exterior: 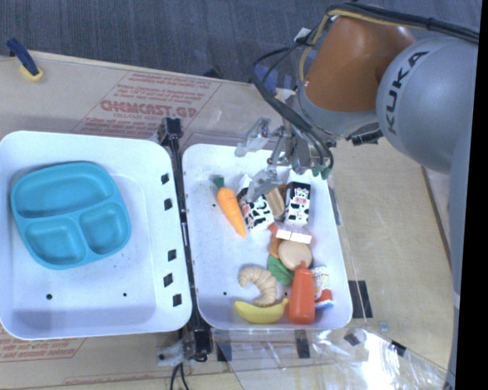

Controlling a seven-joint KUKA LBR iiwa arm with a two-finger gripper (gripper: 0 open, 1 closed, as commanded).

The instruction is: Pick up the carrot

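The carrot (230,208), orange with a green top, lies slanted in the upper left part of the right bin (214,267), its green end pointing up-left. My gripper (255,162) hangs over the far part of that bin, just up and to the right of the carrot. It stands open, with nothing between its fingers. One fingertip (261,182) is close to the carrot's right side and to a cow-patterned carton (259,215). The grey arm and orange band reach in from the upper right.
Right of the carrot crowd a second cow-patterned carton (298,204), a bun (294,253), a croissant (259,283), a banana (261,312) and a red bottle (302,296). The left bin (3,298) holds a blue divided plate (69,213).
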